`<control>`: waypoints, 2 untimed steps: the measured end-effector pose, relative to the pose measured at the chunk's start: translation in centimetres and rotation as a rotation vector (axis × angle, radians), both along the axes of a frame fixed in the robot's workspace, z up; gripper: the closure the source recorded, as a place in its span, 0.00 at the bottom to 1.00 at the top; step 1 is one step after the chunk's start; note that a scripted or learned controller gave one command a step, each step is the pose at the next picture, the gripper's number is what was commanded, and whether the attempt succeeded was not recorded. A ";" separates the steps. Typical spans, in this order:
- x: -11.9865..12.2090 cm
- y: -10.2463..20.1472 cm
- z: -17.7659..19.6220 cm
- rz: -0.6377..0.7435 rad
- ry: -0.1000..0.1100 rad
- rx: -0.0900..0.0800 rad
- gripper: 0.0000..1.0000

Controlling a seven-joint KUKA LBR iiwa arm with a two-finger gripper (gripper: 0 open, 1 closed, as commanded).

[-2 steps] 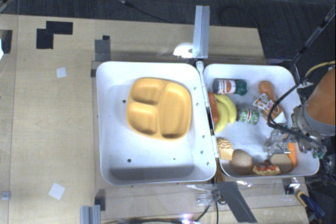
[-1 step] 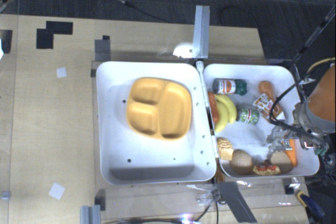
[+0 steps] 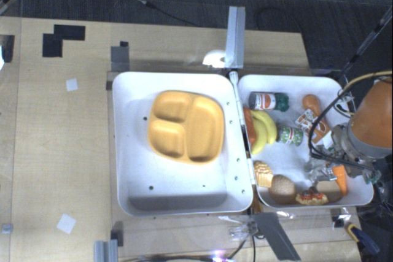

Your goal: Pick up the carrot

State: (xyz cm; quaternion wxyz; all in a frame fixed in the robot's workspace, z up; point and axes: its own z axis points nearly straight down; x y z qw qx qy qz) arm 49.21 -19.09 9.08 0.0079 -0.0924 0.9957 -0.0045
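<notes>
The carrot is a short bright-orange piece lying in the front right corner of the right bin. My gripper is low over that corner, right at the carrot's left side, under the grey wrist and the orange band. The wrist and cables hide part of the carrot and the gripper's tip, so I cannot make out whether anything is held.
The right bin also holds a red-labelled bottle, a banana, a green bottle, an orange sausage-like piece, a bread roll and a pizza slice. A yellow divided plate lies in the left bin.
</notes>
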 end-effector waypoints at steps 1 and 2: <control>2.8 -1.4 -0.1 0.452 0.004 -0.002 1.00; 2.2 -1.4 0.0 0.829 0.001 -0.011 1.00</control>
